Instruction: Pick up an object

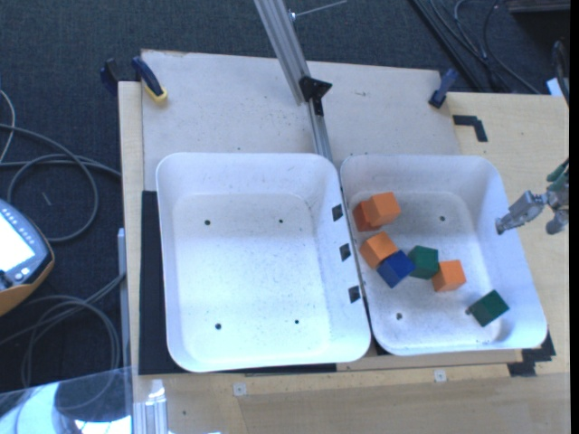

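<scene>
No text, label, brand, number or sign can be read on anything here.

Slim grey metal fingers (523, 213), teal-tinged part behind.

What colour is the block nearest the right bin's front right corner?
Dark green; the block shows in the camera view, apart from the other blocks.

Dark carpet floor (63, 25), pale wooden bench (226, 107), loose black cables (54, 179)
</scene>
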`<state>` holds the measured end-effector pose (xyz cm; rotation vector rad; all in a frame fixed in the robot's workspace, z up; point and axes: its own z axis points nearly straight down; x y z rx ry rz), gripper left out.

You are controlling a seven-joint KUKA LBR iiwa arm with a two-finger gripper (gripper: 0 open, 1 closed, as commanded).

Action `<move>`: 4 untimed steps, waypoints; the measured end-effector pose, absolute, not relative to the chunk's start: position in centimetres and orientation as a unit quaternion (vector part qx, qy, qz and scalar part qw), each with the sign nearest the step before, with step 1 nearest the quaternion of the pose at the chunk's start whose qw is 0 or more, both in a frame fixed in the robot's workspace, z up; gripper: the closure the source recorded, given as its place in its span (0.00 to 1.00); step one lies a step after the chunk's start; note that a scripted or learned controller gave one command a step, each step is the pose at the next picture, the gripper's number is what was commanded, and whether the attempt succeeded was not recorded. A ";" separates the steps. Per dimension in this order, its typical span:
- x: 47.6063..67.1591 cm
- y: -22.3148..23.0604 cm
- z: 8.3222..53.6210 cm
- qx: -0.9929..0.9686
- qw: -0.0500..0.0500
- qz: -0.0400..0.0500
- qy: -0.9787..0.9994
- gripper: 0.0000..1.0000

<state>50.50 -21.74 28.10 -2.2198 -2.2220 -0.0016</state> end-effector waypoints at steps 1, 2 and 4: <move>54.7 -14.1 12.7 -0.705 0.005 0.001 -0.709 0.00; 48.8 -8.9 10.8 -0.709 -0.014 -0.008 -0.705 0.00; 48.3 -1.4 20.4 -0.704 -0.002 -0.004 -0.710 0.00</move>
